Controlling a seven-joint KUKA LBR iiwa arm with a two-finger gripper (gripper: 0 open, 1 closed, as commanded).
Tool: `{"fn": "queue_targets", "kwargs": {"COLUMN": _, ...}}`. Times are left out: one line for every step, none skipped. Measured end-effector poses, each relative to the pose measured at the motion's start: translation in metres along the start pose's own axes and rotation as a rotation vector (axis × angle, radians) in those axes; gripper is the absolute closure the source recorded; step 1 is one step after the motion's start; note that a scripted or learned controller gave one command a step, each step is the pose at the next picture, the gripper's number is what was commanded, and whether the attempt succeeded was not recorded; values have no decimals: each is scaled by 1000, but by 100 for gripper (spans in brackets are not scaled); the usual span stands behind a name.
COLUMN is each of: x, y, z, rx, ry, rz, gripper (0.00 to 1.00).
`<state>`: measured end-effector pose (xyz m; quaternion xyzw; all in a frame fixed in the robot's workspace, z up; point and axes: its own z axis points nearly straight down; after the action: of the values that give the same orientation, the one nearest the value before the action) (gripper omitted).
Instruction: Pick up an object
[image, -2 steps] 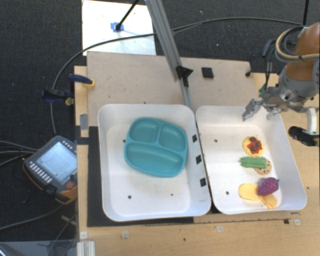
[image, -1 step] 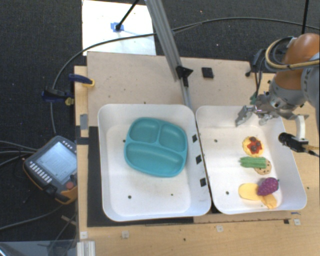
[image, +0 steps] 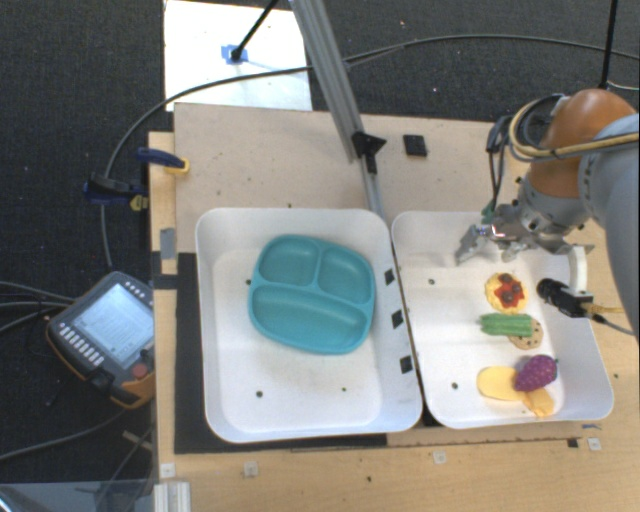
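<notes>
From my remote seat I see the metal two-finger pincer (image: 482, 240) hanging over the far part of the right shallow white bin (image: 440, 330), its fingers splayed wide with nothing between them, one pale finger (image: 470, 244) slanting toward the bin's middle. Above it sits the grey wrist and the orange band of the arm (image: 590, 120), which reaches in from the right side. Just beside the pincer, toward me and to its right, lies a small round pizza-like toy with a red centre (image: 506, 291), apart from the fingers. Next along the right side of that bin comes a green ridged pickle-shaped toy (image: 507, 324) lying across a tan cookie-like disc (image: 528, 336), touching it. Nearer still lie a purple bunch-of-grapes toy (image: 536, 372) resting on a yellow flat banana-like toy (image: 500, 384). A black cylindrical part (image: 560, 296) juts over the bin's right wall; I cannot tell what it belongs to. The left shallow white bin (image: 230, 400) holds a teal plastic divided plate (image: 311, 294) with three compartments, sitting in its far half. Both bins rest side by side, touching, on the tan worktop (image: 260, 150). Off the worktop's left edge, on the dark floor, lies a grey and orange handheld control pendant (image: 105, 335).
</notes>
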<state>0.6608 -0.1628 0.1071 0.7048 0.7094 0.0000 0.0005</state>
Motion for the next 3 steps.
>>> {"fn": "queue_targets", "kwargs": {"x": -1, "y": 2, "z": -14, "rx": -6, "ry": -2, "rz": -2, "gripper": 100}}
{"fn": "queue_targets", "kwargs": {"x": -5, "y": -1, "z": -78, "rx": -7, "ry": -1, "rz": 4, "gripper": 100}}
{"fn": "queue_targets", "kwargs": {"x": -12, "y": -5, "z": -127, "rx": -6, "ry": -1, "rz": 5, "gripper": 100}}
